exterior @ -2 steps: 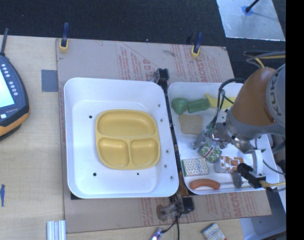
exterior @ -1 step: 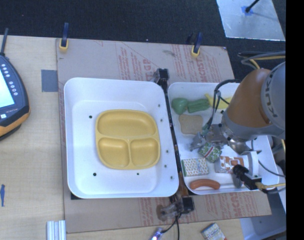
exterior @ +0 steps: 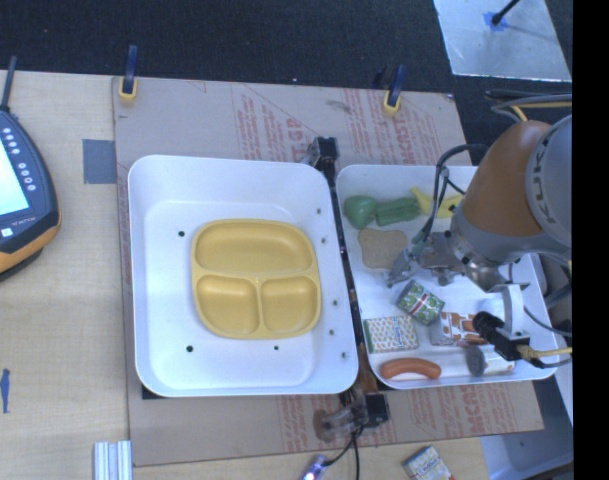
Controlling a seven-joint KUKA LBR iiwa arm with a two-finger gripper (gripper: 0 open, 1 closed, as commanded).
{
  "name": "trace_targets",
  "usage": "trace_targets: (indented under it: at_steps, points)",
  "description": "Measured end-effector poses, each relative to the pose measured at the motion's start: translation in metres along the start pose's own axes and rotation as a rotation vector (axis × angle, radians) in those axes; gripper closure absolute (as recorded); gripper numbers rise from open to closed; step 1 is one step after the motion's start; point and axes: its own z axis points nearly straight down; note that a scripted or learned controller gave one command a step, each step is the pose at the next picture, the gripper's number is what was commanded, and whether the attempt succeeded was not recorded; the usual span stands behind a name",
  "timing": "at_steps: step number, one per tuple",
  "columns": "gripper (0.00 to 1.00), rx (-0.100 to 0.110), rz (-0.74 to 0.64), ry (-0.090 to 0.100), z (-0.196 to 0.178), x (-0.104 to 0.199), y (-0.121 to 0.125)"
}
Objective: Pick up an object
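Can [exterior: 420,302], a small green-labelled one, lies tilted in the right bin [exterior: 356,190], its long axis running from 10 to 4 o'clock. It sits just at 7 o'clock from the gripper [exterior: 420,260], near it. Whether that hand is open or closed I cannot tell from above. Left to right: yellow tray [exterior: 255,276], can, gripper.

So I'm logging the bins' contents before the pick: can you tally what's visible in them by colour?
Yellow: 2, the divided tray and a banana piece
Green: 3, a toy, a can, a patterned packet
Brown: 1, a flat pad
Red-orange: 1, a sausage
Total: 7; the arm may hide more.
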Motion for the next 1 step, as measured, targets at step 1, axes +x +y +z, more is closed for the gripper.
trace_targets:
  at_steps: [1]
  points:
    - [0.0, -0.003, 0.0, 0.0, -0.1012, 0.0296, 0.0676]
